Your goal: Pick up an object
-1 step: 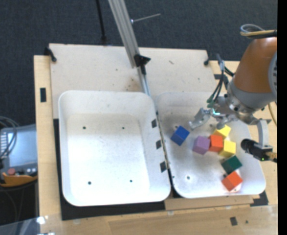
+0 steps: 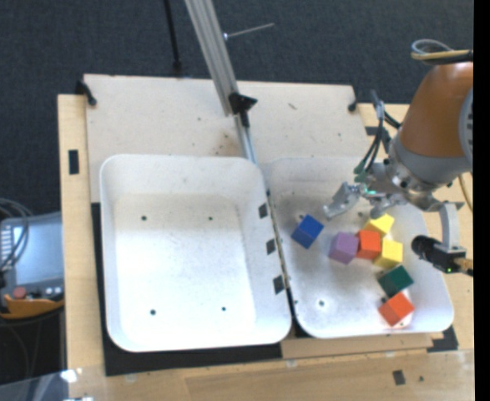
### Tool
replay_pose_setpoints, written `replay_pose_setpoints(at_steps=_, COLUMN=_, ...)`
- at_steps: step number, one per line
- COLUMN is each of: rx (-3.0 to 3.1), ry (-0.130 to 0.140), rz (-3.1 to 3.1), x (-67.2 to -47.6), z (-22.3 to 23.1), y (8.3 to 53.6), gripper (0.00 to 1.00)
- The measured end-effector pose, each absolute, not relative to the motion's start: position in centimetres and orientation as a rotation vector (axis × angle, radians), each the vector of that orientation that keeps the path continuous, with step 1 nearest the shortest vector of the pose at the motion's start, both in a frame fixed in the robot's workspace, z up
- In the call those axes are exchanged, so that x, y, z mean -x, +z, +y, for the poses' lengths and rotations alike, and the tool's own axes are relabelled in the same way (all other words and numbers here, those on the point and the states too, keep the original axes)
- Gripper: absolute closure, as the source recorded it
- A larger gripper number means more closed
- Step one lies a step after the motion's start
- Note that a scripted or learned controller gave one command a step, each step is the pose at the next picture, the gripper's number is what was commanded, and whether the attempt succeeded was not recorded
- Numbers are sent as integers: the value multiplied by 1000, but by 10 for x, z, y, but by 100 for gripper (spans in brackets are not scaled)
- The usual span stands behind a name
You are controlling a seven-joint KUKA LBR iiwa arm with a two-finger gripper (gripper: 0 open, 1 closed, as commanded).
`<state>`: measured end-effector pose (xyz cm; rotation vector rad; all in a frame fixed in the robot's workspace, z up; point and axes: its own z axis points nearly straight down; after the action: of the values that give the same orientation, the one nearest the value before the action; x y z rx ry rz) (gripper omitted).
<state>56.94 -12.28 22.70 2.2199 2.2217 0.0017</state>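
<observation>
Orange cube (image 2: 396, 308) well clear of fingers (image 2: 342, 199) (open or closed, unclear).

Even, bright overhead light; two shallow white plastic bins (image 2: 186, 249) nearly washed out, shadows faint, overall image soft, slightly grainy.

I can't read any text, label, brand or number from here. The small screen device (image 2: 29, 253) left of the left bin (image 2: 111, 249) shows only a grey blur, and the coloured blocks (image 2: 370, 245) bear no markings I can read.
</observation>
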Motion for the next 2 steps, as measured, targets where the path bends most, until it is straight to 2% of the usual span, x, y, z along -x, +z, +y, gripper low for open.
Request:
replay_pose_setpoints(at_steps=1, rx=-2227, ry=-6, rz=2220, x=-568, z=-115, y=168, gripper=0)
replay_pose_setpoints(at_steps=2, rx=-2209, ry=13, rz=2211, x=-571, z=-122, y=129, gripper=0)
